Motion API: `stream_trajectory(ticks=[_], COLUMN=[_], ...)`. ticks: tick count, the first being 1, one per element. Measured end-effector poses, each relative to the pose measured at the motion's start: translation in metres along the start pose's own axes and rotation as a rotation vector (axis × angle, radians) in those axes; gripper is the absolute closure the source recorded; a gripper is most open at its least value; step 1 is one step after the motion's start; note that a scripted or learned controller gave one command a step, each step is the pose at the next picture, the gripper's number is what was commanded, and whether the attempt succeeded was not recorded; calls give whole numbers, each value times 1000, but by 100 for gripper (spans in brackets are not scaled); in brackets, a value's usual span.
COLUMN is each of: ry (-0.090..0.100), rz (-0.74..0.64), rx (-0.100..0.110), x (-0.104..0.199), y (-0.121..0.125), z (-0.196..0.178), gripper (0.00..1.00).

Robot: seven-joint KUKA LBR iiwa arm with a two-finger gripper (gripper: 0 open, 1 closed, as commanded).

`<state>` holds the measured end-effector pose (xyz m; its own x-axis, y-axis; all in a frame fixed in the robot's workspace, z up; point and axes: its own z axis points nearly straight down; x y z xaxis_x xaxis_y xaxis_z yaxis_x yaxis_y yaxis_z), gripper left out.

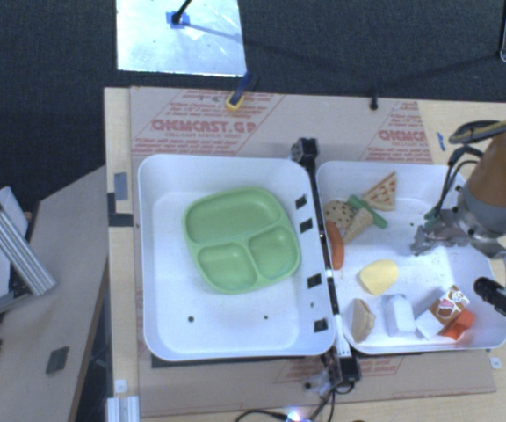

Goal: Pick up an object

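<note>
yellow and rounded, the lemon-like piece [379, 276] lies near the middle of my right bin [411, 176], the closest loose thing to my pincer [430, 236], so i judge it the likeliest pick. my pincer sits low over bare bin floor just to its upper right, apart from it; whether its tips are spread or pressed together i cannot tell at this size, and nothing shows between them. around the yellow piece lie an orange carrot [336, 245] by the divider, a tan wedge [382, 191] and green bit [367, 212] above, a white block [400, 314] and a small carton [451, 308] below. to do this well i should centre over the yellow piece, come straight down, and close across its narrow side. the left bin [161, 323] holds a green tray [241, 238].
</note>
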<state>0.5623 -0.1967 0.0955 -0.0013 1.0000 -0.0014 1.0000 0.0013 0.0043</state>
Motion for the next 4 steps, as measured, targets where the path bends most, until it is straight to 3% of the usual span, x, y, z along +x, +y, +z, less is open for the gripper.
stream_trajectory(ticks=[2,3,4], ry=[-1,0,2], rz=[-4,-3,-8], rx=[-3,1,-1], x=[-2,-2,40], y=[7,8,41], z=[-122,-129,-130], gripper=[100,100,100])
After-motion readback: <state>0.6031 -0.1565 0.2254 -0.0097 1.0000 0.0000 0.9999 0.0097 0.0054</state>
